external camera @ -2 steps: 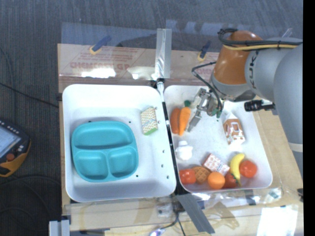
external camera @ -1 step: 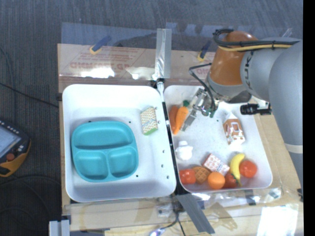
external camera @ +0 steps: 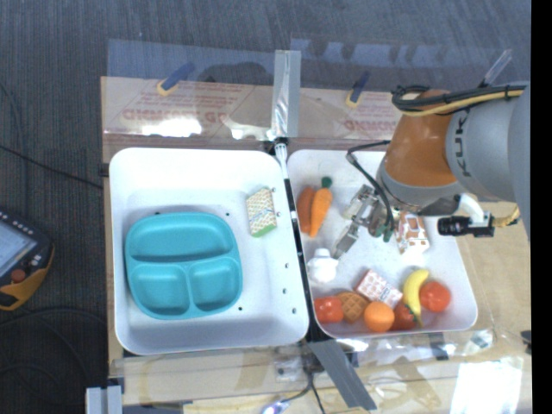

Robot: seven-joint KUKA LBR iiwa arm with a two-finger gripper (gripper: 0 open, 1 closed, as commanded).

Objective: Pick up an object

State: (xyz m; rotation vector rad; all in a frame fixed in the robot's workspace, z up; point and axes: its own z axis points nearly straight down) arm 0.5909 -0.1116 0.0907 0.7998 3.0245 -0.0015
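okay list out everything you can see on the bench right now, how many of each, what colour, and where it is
bins: 2, white, side by side on the bench
tray: 1, teal, three compartments, in the left bin
sponge: 1, pale yellow-green patterned block, left bin, by its right wall
carrot: 1, orange with green top, right bin, upper left
white item: 1, white, right bin, left side, too small to identify
banana: 1, yellow, right bin, lower right
tomato: 1, red, right of the banana
orange: 1, orange, right bin, near edge
boxes: 2, red and white, one under the arm, one near the banana
arm: 1, grey with orange band, over the right bin
gripper: 1, metallic, right bin centre, beside the carrot
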